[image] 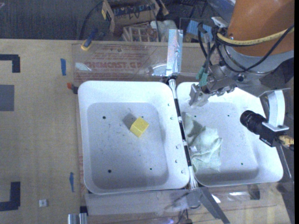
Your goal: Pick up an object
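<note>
gripper (196, 98) hangs over right bin (243, 169), near top left corner; can't tell if open or shut; nothing seen in it; cloth (203, 143) lies just below; step: reaching; next: drop lower onto cloth, squeeze, lift; yellow block (139, 126) in left bin (93, 139)

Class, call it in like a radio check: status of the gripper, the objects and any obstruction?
Gripper above right bin, far-left corner. Yellow block in left bin; crumpled cloth in right bin, below gripper. Nothing blocking either.

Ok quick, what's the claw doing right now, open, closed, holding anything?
Claw: above the right bin, back left corner; open or closed cannot be told.
</note>
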Tool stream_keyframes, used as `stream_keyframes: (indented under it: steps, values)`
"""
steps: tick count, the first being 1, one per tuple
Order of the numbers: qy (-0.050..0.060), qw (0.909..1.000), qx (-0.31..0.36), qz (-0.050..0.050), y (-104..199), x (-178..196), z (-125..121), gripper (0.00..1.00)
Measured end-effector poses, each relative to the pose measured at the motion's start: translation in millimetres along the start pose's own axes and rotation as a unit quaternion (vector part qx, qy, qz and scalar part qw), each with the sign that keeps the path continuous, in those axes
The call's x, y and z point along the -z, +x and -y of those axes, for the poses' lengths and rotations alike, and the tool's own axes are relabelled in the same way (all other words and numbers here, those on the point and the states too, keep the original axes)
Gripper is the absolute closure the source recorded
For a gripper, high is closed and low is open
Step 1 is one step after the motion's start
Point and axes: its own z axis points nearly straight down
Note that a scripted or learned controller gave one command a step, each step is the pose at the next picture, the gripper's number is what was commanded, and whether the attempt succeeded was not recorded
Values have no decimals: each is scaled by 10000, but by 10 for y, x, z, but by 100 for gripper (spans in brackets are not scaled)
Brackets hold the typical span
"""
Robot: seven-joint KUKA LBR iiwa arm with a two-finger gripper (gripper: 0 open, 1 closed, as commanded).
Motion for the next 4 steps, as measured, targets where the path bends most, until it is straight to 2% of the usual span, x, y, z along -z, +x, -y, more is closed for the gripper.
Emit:
stream_keyframes:
  steps: [1,2,3,4]
  values:
    - [-8,9982,-602,2,819,-1170,-265,100]
    - [-50,9875,-1574,-18,1198,-3419,-423,100]
    - [-77,9394,-3428,-39,1284,-3435,-469,100]
    - [-9,8726,-4885,0,1054,-2470,-348,100]
